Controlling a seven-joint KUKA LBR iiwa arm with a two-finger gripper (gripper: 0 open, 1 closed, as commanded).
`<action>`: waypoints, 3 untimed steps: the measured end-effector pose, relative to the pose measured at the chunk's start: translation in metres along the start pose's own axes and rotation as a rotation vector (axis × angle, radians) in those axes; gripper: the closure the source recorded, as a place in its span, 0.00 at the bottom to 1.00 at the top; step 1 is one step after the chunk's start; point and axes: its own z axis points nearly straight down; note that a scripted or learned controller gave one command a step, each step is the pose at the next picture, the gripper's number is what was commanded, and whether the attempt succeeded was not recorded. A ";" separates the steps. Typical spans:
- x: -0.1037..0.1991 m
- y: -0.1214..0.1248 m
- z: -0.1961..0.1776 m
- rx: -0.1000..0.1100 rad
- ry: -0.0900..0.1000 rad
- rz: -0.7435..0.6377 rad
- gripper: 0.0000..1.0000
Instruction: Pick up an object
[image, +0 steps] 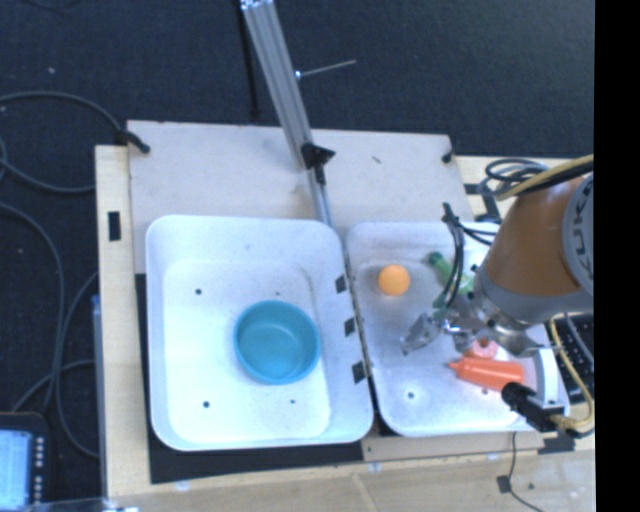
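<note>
Arm: the grey KUKA arm with its orange band reaches in from the right and hangs over the right bin.
End effector: the end effector sits low over the middle of the right bin, its metal fingers pointing left; whether they are apart or together cannot be told, and nothing is seen between them.
Orange ball: an orange ball lies on the right bin's floor, far and left of the end effector, apart from it.
Orange object: a long orange object lies near the bin's right side, just near of the wrist.
Green object: a small green object lies at the far side of the right bin, partly behind black cables.
Left bin: the left bin holds a blue bowl, upright, nearer its near right part.
Bench: the pale bench carries both bins side by side, and a slanted metal pole rises from its far middle.
</note>
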 end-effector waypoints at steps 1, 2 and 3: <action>-0.006 -0.007 0.047 0.000 0.000 0.000 0.00; -0.005 -0.004 0.032 -0.010 0.003 0.009 1.00; -0.005 -0.002 -0.012 -0.013 0.001 -0.005 1.00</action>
